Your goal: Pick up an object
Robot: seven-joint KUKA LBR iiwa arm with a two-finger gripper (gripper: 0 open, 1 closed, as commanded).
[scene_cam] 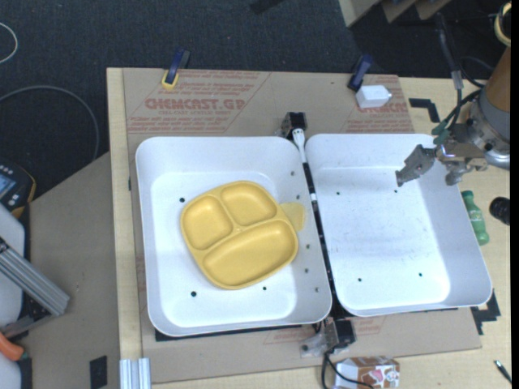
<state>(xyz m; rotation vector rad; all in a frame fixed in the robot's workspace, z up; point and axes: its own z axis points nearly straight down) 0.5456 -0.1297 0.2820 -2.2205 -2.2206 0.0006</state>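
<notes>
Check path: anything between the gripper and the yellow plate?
Only the bin walls. The gripper is above the right bin; the yellow plate lies in the left bin. The two rims and the black clamp at the seam lie between.

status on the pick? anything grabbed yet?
Done: nothing. The yellow divided plate lies flat in the left bin, untouched. In hand: nothing visible between the fingers of the gripper, which hangs over the upper right part of the right bin, well away from the plate. Left: the whole pick, meaning cross to the left bin, descend, grasp and lift.
</notes>
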